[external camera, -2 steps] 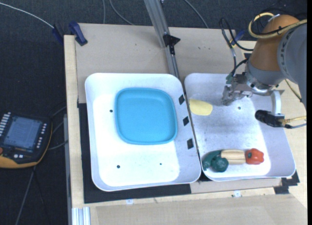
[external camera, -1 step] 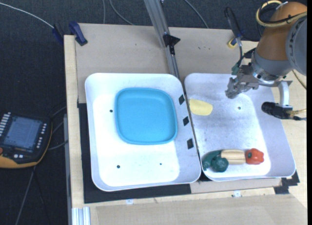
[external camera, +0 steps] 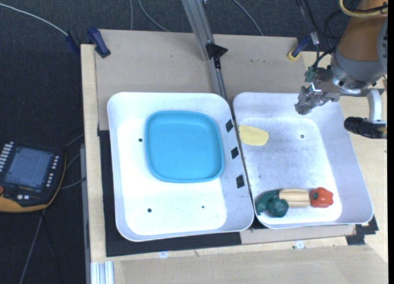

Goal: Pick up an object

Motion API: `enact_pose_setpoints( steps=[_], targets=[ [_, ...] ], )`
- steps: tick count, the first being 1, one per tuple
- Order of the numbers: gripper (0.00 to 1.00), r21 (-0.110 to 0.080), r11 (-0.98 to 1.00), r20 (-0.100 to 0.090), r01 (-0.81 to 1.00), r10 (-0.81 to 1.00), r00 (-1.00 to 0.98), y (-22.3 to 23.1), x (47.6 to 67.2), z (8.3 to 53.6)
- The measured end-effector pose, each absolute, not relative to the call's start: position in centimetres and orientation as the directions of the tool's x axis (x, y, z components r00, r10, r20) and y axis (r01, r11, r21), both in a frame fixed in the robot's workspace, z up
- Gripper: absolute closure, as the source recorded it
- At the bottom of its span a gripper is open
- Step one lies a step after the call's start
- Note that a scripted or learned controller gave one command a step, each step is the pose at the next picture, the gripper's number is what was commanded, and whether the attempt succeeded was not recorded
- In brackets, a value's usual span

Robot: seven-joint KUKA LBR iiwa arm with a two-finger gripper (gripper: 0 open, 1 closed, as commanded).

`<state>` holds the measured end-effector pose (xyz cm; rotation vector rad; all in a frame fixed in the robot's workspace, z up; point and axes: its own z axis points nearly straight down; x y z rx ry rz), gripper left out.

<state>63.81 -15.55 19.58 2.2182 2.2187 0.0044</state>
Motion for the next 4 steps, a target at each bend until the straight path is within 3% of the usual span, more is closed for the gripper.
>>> enact_pose_setpoints(
  steps=[1,3,4],
  targets=[
    [1.0,0.004,0.001,-0.001,1.0,1.0,-0.001,-15.1,63.4,24.1],
    [1.0,0.001,0.005,0.001,1.0,1.0,-0.005,-4.2,63.4,25.1],
    [1.0,-0.001,0.005,0.001,1.0,1.0,-0.005,1.3,64.3,23.7]
  ],
)
